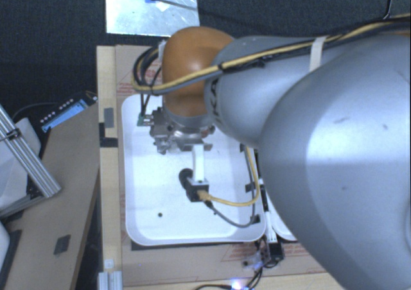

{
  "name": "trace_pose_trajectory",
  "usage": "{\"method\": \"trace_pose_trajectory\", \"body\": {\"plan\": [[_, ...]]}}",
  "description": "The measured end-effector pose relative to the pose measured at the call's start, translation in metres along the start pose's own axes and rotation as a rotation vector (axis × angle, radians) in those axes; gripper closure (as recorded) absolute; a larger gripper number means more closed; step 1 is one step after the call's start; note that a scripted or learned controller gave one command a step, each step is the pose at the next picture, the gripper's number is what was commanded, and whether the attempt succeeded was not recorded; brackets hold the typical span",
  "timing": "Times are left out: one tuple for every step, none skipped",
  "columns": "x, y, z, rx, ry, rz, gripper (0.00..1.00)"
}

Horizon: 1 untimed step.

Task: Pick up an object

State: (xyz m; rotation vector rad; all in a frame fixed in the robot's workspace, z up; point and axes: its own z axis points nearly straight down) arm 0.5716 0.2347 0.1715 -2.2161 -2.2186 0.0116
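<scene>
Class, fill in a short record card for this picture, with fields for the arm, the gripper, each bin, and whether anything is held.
arm: grey, with an orange band, reaching in from the right
gripper: above the far part of the left bin
left bin: white, with a small dark speck on its floor near the front
right bin: only a corner sliver visible; the arm hides the rest
object held: cannot tell

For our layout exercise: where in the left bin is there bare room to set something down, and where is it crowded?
In the left bin, bare floor lies along the left wall and near rim, broken by one dark speck. The far end is crowded under the gripper.
</scene>
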Motion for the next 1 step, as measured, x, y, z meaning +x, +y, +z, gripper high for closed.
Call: {"method": "trace_pose_trajectory", "body": {"plan": [[-0.0440, -0.0102, -0.1506, -0.023, 0.005, 0.003, 1.00]]}}
